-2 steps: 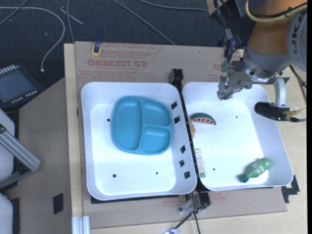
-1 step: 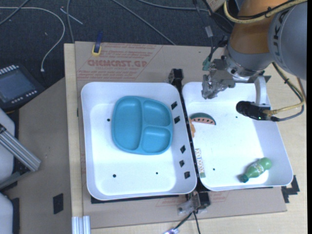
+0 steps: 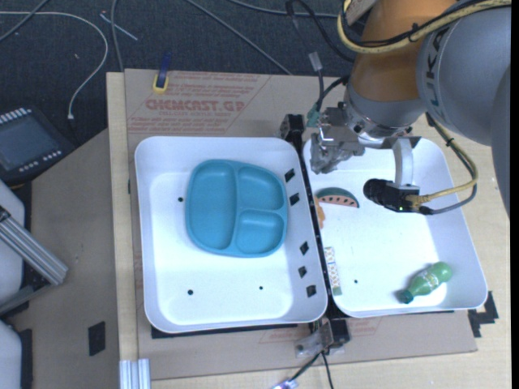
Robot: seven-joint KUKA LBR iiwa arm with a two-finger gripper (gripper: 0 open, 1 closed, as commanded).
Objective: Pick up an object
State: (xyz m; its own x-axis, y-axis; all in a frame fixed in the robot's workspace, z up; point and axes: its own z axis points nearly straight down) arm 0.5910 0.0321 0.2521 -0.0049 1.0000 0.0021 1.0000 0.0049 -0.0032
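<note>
1. On my feed the left bin [image 3: 166, 250] holds one thing: a blue divided plate [image 3: 238, 207], lying flat, nearer the bin's far edge and right wall than its near-left corner.
2. The right bin [image 3: 381, 258] holds two things, well apart.
3. A watermelon slice [image 3: 336, 198] lies close to that bin's left wall, in the far half.
4. A green bottle [image 3: 426, 283] lies on its side in the near-right corner.
5. The pincer [image 3: 323, 154] hangs over the far-left corner of the right bin, by the wall it shares with the left bin, just beyond the watermelon slice.
6. I cannot tell whether the pincer is open or closed, and I see nothing gripped in it.
7. Both bins sit side by side on the desk [image 3: 117, 217].
</note>
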